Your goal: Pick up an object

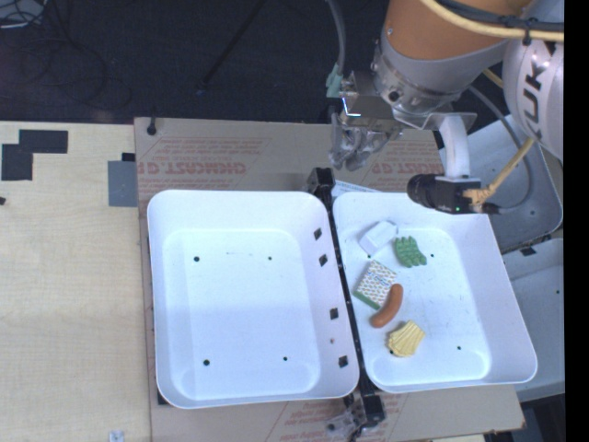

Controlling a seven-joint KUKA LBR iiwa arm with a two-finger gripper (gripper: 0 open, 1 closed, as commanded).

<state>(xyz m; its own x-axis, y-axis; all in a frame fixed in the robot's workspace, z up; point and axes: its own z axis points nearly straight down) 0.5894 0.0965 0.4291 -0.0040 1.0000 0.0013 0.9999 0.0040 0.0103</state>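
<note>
Your gripper (354,150) hangs above the right bin's (511,339) far edge; whether it's apart or together, you can't tell. The sausage (387,306) lies nearer the tabletop's front edge from it, long axis slanting.

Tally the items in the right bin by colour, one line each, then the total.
White block: 1
Green piece: 1
Checkered green-and-white packet: 1
Orange-red sausage: 1
Yellow ridged piece: 1
Total: 5
</note>
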